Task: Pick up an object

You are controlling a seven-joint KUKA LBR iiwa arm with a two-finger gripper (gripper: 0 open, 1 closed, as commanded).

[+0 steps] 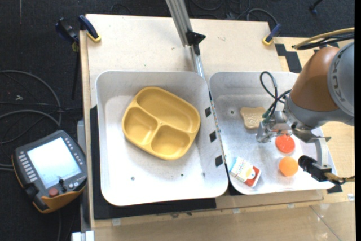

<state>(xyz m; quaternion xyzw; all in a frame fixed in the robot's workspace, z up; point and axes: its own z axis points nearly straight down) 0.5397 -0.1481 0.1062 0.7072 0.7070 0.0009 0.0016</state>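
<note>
The right bin holds several small objects. A tan bread-shaped piece lies near its middle. A red round object and an orange ball sit toward the right wall, and a small white, red and blue carton lies at the front rim. My gripper hangs low in this bin, just right of and below the tan piece and left of the red round object. Nothing shows as lifted. The arm's grey and orange wrist covers the bin's right rear part.
The left bin carries a yellow divided plate. A slanted metal pole runs down to the seam between the bins. Yellow clamps sit at the bench's rear corners. A teach pendant lies off the bench at left.
</note>
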